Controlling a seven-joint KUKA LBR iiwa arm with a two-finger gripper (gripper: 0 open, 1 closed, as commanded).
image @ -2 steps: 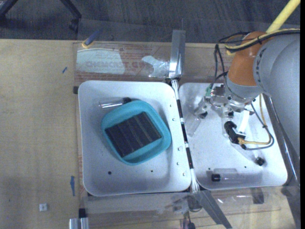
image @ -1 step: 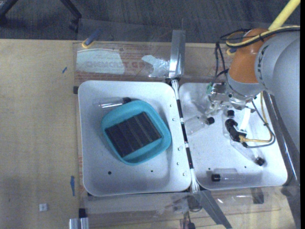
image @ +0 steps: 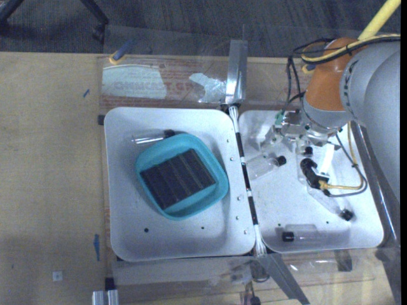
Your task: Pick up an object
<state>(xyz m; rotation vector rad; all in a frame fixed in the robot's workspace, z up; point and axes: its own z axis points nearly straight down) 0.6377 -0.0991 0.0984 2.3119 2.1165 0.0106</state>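
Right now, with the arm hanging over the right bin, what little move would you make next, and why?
Probably lower the gripper a little toward the small clear piece just below it on the floor of the right bin. It hovers over the bin's upper left part with nothing visibly between its fingers, and that piece lies closest.

Objects for pick-up: four items noted across the two bins.

Left bin (image: 121, 227): one teal square container (image: 182, 176) with rounded corners, dark ribbed insert on top, lying flat and turned at an angle, centre of bin; a slim clear pen-like item with a dark tip (image: 152, 136) lies just beside its upper left edge. Right bin (image: 362, 230): a clear tube with a dark cap (image: 300, 235) lies flat near the front wall; a small dark piece (image: 346, 215) sits near the right side, apart from the tube.
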